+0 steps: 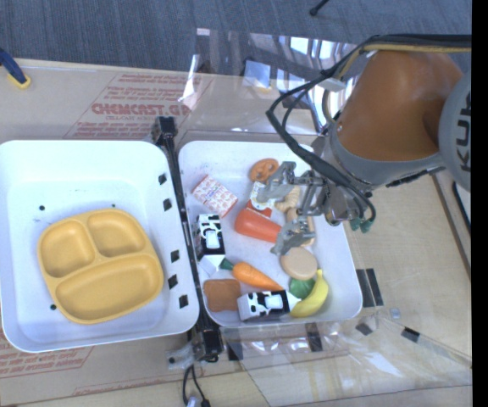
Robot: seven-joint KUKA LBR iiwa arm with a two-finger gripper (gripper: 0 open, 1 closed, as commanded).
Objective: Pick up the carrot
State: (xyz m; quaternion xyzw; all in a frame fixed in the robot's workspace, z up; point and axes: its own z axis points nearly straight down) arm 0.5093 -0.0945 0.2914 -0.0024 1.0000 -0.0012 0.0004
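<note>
The carrot [256,275] lies in the right bin [346,265], near its front, between a brown slab [221,293] and a tan disc [299,264], apart from the gripper [288,212]. The gripper hangs over the bin's middle, beside a red-orange block [256,225]; whether its claw is apart or together I cannot tell. A yellow tray [100,264] sits in the left bin [11,227]

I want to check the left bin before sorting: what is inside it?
Inside the left bin lies one yellow tray with three compartments, and nothing lies in them. The bin floor under the tray is covered, so I cannot see it.
</note>
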